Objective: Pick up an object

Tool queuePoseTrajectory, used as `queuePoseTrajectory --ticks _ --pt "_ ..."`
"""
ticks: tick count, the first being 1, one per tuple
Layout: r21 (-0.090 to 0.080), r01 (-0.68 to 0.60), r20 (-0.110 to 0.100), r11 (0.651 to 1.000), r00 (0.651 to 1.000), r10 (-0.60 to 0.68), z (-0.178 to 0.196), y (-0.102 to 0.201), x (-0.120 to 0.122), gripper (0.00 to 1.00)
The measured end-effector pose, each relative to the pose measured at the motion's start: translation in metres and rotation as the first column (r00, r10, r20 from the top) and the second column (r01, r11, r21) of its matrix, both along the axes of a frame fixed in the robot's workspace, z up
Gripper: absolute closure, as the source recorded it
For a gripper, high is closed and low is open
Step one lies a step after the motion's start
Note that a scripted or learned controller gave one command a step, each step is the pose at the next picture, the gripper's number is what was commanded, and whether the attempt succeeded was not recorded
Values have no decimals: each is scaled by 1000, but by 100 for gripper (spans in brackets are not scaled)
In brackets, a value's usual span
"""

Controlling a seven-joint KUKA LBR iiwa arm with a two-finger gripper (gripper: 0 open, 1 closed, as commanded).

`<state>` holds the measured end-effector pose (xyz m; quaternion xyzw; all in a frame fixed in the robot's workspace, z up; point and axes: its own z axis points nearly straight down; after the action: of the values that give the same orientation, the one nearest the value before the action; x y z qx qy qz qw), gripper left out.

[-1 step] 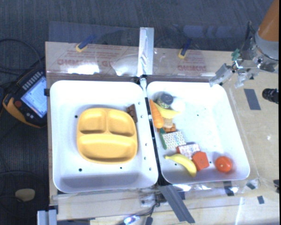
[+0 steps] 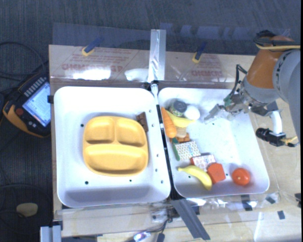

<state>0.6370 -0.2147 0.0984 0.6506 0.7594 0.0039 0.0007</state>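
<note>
Reaching in over the right bin (image 2: 257, 150), the gripper (image 2: 210, 114) is seen above its upper part, near a white ball (image 2: 192, 113); nothing is seen in its grasp. Whether it is wide or narrow cannot be told. A yellow tray (image 2: 115, 145) is seen in the left bin (image 2: 65, 135).

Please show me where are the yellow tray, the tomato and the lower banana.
yellow tray (image 2: 115, 145), camera view, on its large front compartment.
tomato (image 2: 241, 176), camera view, on its middle.
lower banana (image 2: 196, 174), camera view, on its curved body.

The arm (image 2: 278, 69) runs off the right edge – gripper (image 2: 212, 113) is a blur, and the carrot (image 2: 168, 125) lies half buried under the banana (image 2: 178, 119)
</note>
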Motion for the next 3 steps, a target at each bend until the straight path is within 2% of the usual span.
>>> queuePoseTrajectory --ticks 1,2,3 --pt "-9 -202 -7 979 979 202 34 44 32 0" --pt "-13 -247 -20 969 969 247 -11 100 29 0" --pt "-9 -413 -6 911 911 413 86 135 30 0"
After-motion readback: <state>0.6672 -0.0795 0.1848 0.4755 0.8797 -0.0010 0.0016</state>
